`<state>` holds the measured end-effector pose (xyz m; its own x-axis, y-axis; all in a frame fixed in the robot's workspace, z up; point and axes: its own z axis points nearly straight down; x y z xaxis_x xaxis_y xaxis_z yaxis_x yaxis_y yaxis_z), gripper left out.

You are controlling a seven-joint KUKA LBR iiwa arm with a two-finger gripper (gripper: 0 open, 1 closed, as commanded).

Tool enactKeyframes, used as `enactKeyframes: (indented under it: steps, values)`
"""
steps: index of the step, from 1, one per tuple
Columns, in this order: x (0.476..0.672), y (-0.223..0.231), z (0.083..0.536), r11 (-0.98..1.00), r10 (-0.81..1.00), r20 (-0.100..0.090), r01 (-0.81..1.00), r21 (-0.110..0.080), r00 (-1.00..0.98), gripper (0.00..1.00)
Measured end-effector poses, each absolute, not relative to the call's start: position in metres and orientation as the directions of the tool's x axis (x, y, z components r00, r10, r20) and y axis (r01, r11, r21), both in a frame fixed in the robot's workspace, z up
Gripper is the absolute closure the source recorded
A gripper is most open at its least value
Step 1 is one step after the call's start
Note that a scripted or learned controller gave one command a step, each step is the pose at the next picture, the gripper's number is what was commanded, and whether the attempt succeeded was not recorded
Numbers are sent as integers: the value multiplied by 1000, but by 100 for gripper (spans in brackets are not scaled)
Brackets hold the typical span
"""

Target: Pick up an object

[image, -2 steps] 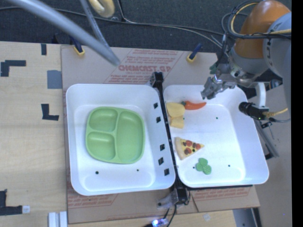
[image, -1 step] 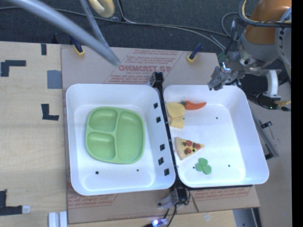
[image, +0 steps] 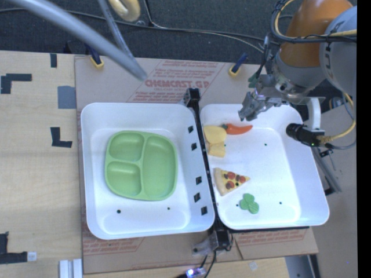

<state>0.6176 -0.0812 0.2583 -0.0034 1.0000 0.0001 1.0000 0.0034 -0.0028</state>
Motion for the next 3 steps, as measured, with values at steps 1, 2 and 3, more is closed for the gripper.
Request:
enactKeyframes:
  steps: [1, 2, 3]
  values:
    - [608, -39, 242, 2, 1000, -1, 1000, -2, -2, 100]
    - [591, 15, 245, 5, 1000, 1, 1000, -3, -5, 100]
    - [584, 65, 223, 4, 1000, -1, 1000, -3, -4, 100]
